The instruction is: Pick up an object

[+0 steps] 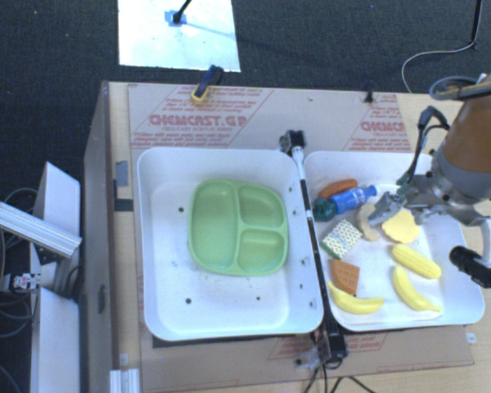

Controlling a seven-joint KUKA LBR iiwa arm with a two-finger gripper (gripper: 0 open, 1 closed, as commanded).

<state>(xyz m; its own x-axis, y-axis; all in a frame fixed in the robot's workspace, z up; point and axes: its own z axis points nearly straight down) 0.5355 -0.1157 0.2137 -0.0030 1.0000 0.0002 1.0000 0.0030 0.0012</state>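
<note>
Now the gripper [390,209] hovers low in the right bin [466,305], at 9 o'clock of a yellow wedge [403,228]; its grasp state cannot be told.

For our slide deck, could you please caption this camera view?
KUKA arm's gripper low over right bin of toy food; green divided plate in left bin.

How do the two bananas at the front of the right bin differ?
The left banana curves strongly and lies almost crosswise along the bin's front wall; the right banana is straighter and lies on a diagonal. The left one touches a brown slice; the right one lies below a corn cob. Both are yellow.
</note>
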